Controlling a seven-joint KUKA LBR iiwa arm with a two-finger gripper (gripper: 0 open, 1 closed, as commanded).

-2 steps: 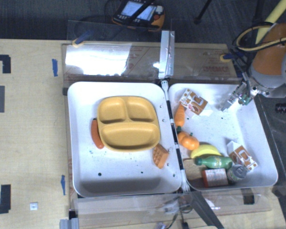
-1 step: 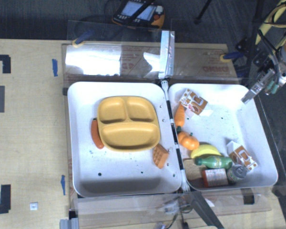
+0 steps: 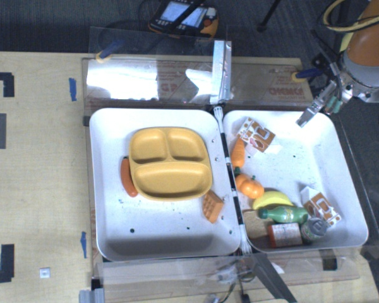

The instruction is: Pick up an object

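Camera view: wooden bench, dark floor.

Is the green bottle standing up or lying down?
Lying down. The green bottle rests on its side in the right bin, stretched left to right between the banana and the red-labelled bottle.

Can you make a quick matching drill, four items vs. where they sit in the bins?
Items:
1. yellow tray
2. banana
3. hot dog
4. hand

Places:
A. near the right bin's far right corner
B. against the tray's left edge
C. middle of the left bin
D. right bin, just above the green bottle

Pairs: 1-C, 2-D, 3-B, 4-A
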